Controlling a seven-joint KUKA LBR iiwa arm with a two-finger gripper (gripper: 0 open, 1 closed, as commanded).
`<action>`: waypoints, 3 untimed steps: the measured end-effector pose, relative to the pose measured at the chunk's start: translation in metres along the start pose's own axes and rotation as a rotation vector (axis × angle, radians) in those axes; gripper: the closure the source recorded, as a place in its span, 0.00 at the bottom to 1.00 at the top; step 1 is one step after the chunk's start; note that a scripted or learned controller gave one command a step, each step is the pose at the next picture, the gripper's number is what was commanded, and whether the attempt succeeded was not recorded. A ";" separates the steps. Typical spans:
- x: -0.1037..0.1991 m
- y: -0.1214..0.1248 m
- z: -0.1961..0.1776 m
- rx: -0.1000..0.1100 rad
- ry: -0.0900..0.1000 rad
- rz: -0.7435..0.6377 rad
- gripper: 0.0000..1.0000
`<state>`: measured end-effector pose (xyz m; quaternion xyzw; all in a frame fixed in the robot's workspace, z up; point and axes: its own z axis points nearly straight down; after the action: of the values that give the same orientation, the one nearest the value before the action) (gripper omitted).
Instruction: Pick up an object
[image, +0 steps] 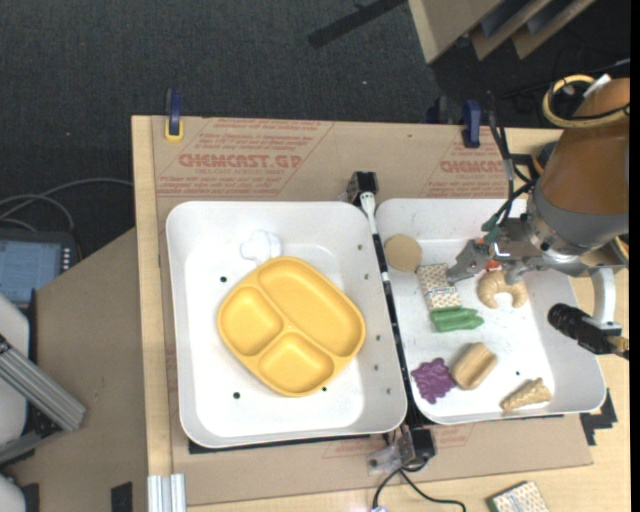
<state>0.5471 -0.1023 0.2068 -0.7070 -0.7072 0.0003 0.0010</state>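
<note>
The tool (487, 258) is hovering over the right bin (575, 395) near its far edge; how far it is gaping, I cannot tell, and nothing is visibly sitting in it. Just beside it, nearer the counter's right edge, the croissant (500, 291) is lying. It is probably light, stiff and smooth; gripping across its thick middle looks safest.

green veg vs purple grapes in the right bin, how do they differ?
Colour: the green vegetable is green, the purple grapes purple. Shape: the vegetable is long and lies crosswise, the grapes form a lumpy cluster. Place: the vegetable sits mid-bin, the grapes nearer the front edge. Both lie in the right bin, clear of the hand.
</note>
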 end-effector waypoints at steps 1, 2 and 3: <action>-0.030 0.007 0.092 0.004 0.000 0.003 0.00; -0.050 0.005 0.120 -0.001 0.006 0.001 0.00; -0.069 0.081 0.118 -0.011 -0.003 -0.003 0.00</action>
<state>0.6283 -0.1713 0.0886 -0.7058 -0.7084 -0.0024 -0.0037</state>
